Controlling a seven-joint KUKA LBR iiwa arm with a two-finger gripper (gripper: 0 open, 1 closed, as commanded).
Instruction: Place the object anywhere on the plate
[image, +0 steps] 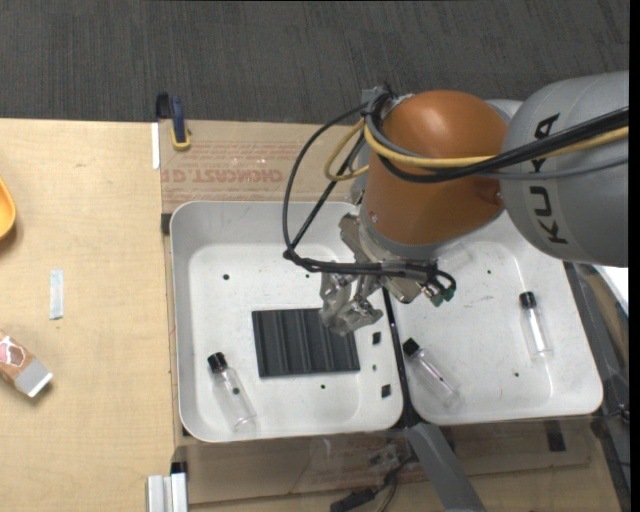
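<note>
Camera view: hand (345, 312) hovering mid-frame over dark ribbed plate (300, 345) in left bin (190, 300); finger state impossible to tell; vial (228, 387) lying lower left.

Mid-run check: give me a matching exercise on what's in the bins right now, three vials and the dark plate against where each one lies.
Things:
1. black ribbed plate
2. vial with black cap at its upper left end
3. vial near the bins' shared wall
4. vial lying nearly upright in the picture

Places:
A. right bin, toward its right side
B. left bin, lower left corner
C. left bin, middle, just under the pincer
D. right bin, lower left part

Pairs: 1-C, 2-B, 3-D, 4-A
</note>
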